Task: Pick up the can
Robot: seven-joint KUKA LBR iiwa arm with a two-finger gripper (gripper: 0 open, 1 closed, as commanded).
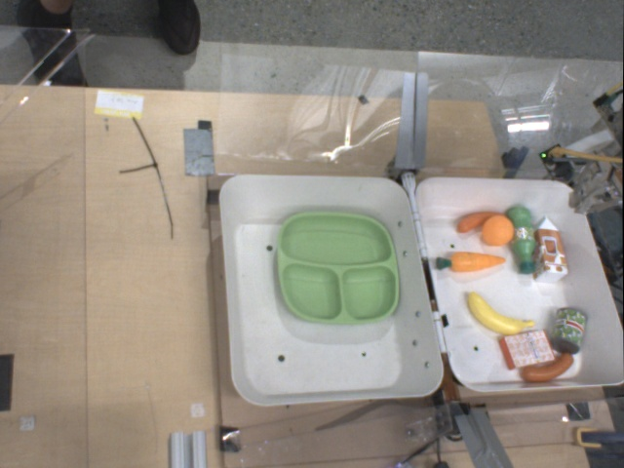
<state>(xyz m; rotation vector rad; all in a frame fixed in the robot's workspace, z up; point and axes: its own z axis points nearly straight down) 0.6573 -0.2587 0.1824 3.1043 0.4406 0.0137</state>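
White plastic forms the two shallow bins side by side on the pale wooden surface (97, 291). The left bin (244, 359) holds a green divided plate (338, 266) with one long compartment at the far side and two smaller ones nearer the camera; it lies flat near the bin's middle. The right bin (458, 359) holds the toy food. The can (569, 328), dark green with a light label, sits in the near right corner of this bin, just beside a patterned red card (527, 348) and close above a red sausage (548, 368) that lies along the near wall. A yellow banana (495, 316) lies left of the can, a little apart from it. Farther back are a carrot (472, 261), an orange (497, 230), a green bottle (524, 242) and a small carton (551, 251), clustered together. Grey hardware (592, 185) shows at the right edge beyond the bin's far corner, well apart from the can; whether the jaws are open or closed, I cannot tell.
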